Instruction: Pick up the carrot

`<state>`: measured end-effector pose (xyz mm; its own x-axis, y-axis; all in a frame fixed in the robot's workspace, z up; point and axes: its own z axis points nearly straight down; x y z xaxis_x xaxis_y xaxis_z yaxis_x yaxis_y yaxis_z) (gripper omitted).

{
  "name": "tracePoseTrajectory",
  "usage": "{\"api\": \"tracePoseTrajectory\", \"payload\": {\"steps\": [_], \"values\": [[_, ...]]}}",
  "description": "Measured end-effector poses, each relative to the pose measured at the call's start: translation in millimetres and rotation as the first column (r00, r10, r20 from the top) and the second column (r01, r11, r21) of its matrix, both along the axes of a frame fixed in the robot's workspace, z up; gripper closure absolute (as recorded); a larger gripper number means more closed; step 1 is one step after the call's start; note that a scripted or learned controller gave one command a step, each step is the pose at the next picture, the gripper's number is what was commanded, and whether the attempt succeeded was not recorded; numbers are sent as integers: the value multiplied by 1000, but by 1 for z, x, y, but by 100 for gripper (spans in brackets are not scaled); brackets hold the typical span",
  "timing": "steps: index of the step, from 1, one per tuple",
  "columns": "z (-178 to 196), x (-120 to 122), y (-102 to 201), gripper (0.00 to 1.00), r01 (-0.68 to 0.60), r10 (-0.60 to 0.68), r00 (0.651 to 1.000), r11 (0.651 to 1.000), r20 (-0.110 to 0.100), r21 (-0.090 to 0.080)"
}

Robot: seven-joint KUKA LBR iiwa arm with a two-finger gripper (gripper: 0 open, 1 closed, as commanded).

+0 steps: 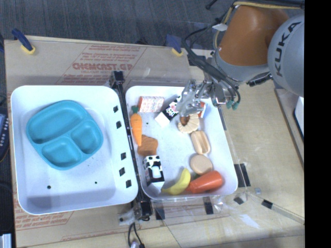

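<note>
The carrot [136, 128], orange with a green top, lies along the left wall of the right bin [223, 138], pointing toward the front. My gripper [185, 109] hangs over the back of that bin, well to the right of the carrot and apart from it. It sits just above a black-and-white packet [171, 110] and a tan cookie [188, 123]. I see nothing from the bin held between its fingers.
The right bin also holds a red-and-white box [151, 104], a brown chunk [148, 145], a cow-patterned block [153, 168], a banana [177, 183], a red pepper [207, 181] and bread pieces [200, 142]. A blue divided plate [64, 134] lies in the left bin [31, 190].
</note>
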<state>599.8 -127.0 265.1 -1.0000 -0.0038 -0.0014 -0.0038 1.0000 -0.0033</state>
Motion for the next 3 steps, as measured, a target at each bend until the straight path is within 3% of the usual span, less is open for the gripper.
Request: {"api": "tracePoseTrajectory", "payload": {"steps": [1,2,3], "values": [[-112,-16,24,0,-106,106,994,994,-10,7],[-174,50,32,0,-158,158,987,987,-1,-1],[-171,59,35,0,52,-52,999,999,5,2]]}}
